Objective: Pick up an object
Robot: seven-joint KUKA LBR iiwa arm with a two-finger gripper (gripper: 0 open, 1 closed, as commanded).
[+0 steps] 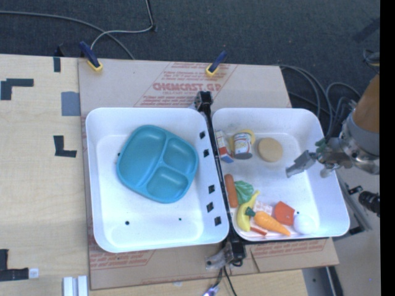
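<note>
My gripper (307,170) hangs over the right side of the right bin (308,121), open, with nothing between its fingers. To its left lie a tan round cookie (270,149) and a small can (242,145). Below it, at the bin's front, are a red block (284,212), a carrot (271,222), a yellow banana (242,217), a green piece (244,191) and an orange sausage-like stick (230,189). A white object (303,223) sits in the front right corner.
A blue divided plate (157,163) lies in the left bin (99,184). A small box (221,148) stands against the divider between the bins. Cables run beside the right bin's far right edge.
</note>
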